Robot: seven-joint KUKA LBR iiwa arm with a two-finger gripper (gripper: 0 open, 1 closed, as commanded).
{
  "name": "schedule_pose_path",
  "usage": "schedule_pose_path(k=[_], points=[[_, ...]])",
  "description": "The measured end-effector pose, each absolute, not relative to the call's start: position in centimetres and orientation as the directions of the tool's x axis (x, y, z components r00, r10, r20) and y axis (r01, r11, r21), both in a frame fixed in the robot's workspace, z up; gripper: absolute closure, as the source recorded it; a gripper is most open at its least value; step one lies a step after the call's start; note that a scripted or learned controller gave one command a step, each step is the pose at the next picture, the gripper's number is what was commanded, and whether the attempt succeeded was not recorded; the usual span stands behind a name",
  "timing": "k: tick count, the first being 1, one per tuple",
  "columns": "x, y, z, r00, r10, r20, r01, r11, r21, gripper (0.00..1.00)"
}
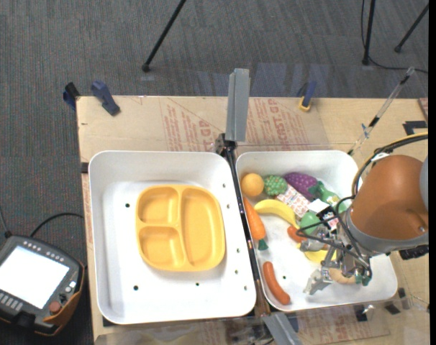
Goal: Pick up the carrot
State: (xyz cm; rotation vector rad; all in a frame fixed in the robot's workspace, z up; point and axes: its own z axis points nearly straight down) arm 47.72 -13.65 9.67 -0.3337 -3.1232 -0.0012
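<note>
Camera view, carrot [255, 222] beside banana [276, 211], bench lettering perhaps mirrored, unreadable

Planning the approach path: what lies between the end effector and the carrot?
In the camera view, the yellow toy banana lies between the end effector and the orange toy carrot at the right bin's left wall; below it, bare white bin floor.

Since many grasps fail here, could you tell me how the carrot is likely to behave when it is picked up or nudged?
The carrot looks like a rigid, glossy toy, so probably stiff and somewhat slippery. Its round, tapered shape may roll. It lies against the right bin's left wall, which may crowd the hand.
</note>
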Motion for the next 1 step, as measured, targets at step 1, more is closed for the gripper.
schedule_pose_path(k=[1], points=[[53.31, -8.19, 8.65, -0.97, 0.243, 0.001, 0.243, 0.97, 0.004, 0.0]])
